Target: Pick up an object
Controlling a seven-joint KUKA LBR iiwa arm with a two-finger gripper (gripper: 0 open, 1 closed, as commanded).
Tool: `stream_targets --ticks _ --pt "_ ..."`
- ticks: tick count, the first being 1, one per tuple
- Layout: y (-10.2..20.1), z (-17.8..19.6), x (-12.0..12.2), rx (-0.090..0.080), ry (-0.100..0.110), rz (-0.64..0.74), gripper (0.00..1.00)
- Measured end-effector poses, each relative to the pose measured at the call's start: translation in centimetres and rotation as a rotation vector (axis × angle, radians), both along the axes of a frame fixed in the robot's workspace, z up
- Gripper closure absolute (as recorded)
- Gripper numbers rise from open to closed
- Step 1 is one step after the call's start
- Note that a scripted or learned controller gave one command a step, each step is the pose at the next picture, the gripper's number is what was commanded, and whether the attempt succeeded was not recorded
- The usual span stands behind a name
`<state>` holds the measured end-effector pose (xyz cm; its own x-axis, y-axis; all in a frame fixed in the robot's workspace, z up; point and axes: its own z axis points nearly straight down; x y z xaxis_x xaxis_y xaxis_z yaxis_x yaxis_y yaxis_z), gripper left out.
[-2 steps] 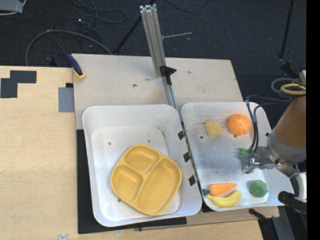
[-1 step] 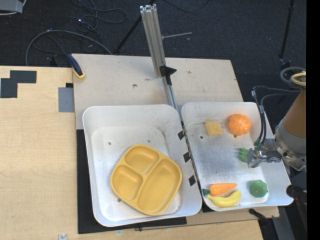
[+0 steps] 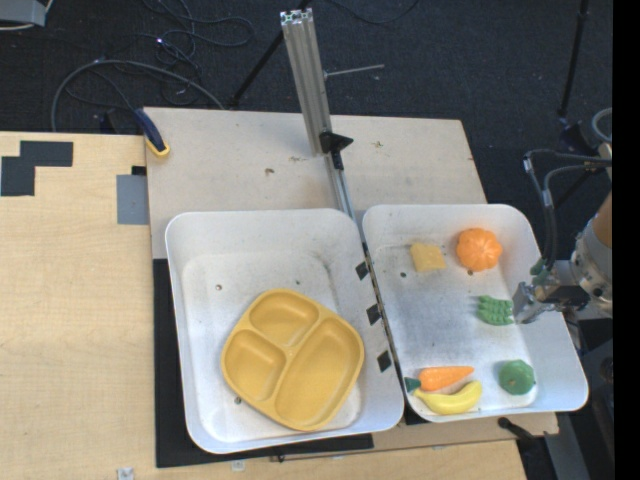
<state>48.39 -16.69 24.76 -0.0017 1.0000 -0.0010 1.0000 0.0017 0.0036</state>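
Note:
In the right bin (image 3: 560, 388) lie several toy foods. A yellow block (image 3: 428, 258) and an orange (image 3: 479, 250) sit at the far end. A green leafy piece (image 3: 493, 310) lies by the right wall. A carrot (image 3: 446, 377), a banana (image 3: 452, 399) and a round green fruit (image 3: 516, 376) rest at the near end. My gripper (image 3: 527, 303) hangs low over the bin's right rim, just right of the green leafy piece and close to touching it. Nothing shows as held.
The left bin (image 3: 190, 268) holds a yellow divided plate (image 3: 292, 357). An upright metal post (image 3: 308, 78) stands behind the bins, with black clips (image 3: 372, 313) along the wall between them. A wooden table (image 3: 70, 298) is at the left.

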Motion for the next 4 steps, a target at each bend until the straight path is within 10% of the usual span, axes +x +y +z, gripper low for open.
stream_targets --ticks 4 --pt "20.3 -2.0 2.3 0.002 0.010 0.002 1.00"
